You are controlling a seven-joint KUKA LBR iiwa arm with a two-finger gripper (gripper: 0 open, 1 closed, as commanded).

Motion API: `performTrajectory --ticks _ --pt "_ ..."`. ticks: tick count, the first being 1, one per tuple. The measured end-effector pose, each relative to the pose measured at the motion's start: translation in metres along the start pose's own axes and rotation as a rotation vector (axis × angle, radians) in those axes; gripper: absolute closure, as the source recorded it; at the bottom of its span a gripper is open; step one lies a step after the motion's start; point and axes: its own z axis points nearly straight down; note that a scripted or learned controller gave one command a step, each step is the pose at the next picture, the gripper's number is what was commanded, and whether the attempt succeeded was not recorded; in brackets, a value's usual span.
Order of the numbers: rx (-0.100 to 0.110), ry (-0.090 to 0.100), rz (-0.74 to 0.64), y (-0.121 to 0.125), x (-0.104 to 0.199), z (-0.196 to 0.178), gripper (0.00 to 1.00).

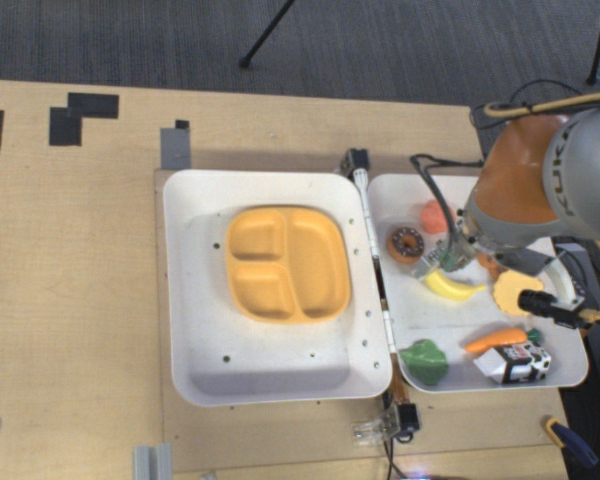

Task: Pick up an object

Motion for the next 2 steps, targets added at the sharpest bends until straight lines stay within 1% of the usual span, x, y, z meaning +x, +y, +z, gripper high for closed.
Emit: performTrajectory --ticks 1,2 --pt "0.0 0.0 0.0 0.0 0.0 0.0 0.0" --pt "-0.003 -0.011 -0.185 -0.004 0.004 0.01 0.0"
